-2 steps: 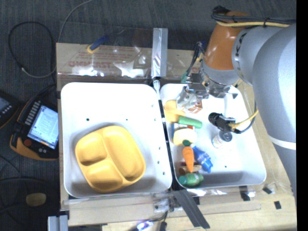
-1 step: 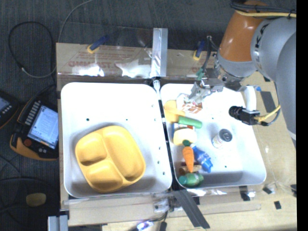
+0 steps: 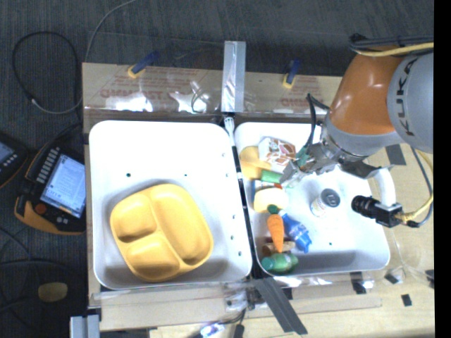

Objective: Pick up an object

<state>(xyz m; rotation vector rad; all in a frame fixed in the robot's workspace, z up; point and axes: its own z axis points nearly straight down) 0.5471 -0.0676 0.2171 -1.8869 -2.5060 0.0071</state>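
Now the tool (image 3: 304, 162) hovers over the right bin (image 3: 366, 255), reaching toward the toy pile; grip state unclear; next, descend onto the carrot (image 3: 275, 231).

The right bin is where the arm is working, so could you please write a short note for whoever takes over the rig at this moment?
Gripper: low over the upper middle of the shallow white right bin, beside the crumpled printed packet; nothing visibly held.

Things: the bin's left side holds the packet, an orange toy carrot, a blue wrapped item and a green rounded toy. The yellow three-compartment plastic tray lies in the shallow white left bin.

Done: no pick visible.
Left: grasp one object and lift it.
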